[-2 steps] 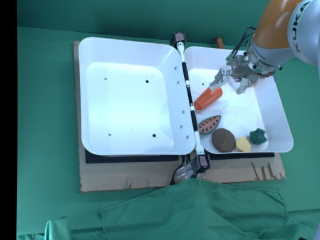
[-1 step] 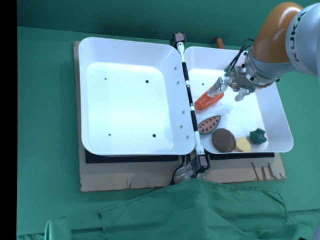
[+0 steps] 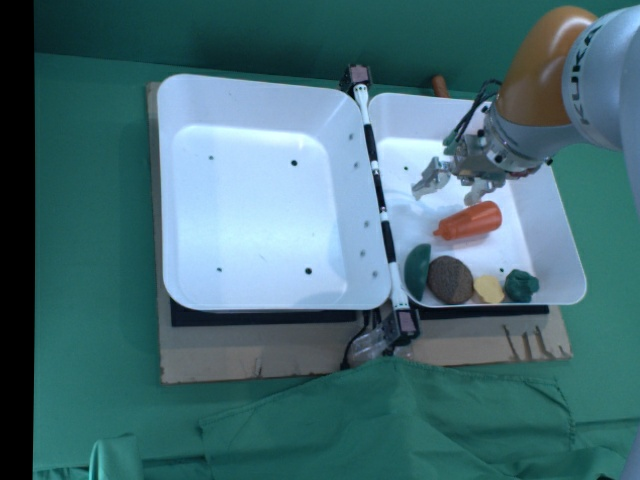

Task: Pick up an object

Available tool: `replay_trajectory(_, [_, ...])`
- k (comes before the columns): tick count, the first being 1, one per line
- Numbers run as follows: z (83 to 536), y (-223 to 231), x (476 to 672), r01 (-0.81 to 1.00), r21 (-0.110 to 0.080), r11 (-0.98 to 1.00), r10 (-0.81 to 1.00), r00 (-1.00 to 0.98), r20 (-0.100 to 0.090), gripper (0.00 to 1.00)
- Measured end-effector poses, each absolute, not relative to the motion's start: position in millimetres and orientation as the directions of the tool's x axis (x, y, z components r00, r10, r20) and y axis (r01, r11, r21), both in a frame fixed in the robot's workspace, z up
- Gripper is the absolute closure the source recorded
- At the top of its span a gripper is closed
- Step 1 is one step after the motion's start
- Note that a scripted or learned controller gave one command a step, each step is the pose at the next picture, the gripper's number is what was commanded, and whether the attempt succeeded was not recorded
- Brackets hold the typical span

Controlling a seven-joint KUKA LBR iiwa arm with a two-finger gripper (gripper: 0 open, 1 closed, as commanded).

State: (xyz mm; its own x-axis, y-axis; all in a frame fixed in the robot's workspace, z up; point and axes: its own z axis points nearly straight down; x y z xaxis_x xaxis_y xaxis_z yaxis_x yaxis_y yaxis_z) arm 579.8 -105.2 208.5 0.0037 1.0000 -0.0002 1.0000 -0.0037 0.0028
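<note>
Orange carrot (image 3: 468,221) lies just below the hand (image 3: 452,183), fingers spread.

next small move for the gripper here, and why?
Probably shift toward the near edge of the right bin and descend on the orange carrot-shaped object. The gripper hovers just above it in the picture with nothing between its open fingers, and that object lies apart from the cluster along the bin's near edge, so it looks like the easiest grasp.
</note>
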Motion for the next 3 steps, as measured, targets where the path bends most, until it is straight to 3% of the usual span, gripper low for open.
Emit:
replay_trajectory(1, [184.8,-119.5,539.8,1.0,0.019,-0.005,1.0,0.005,-0.003,0.0])
replay_trajectory(2, [198.4,-120.8,542.2,1.0,0.027,-0.007,1.0,0.007,-0.007,1.0])
replay_trajectory(3, [293.6,-133.9,532.6,1.0,0.014,-0.004,1.0,0.004,-0.005,1.0])
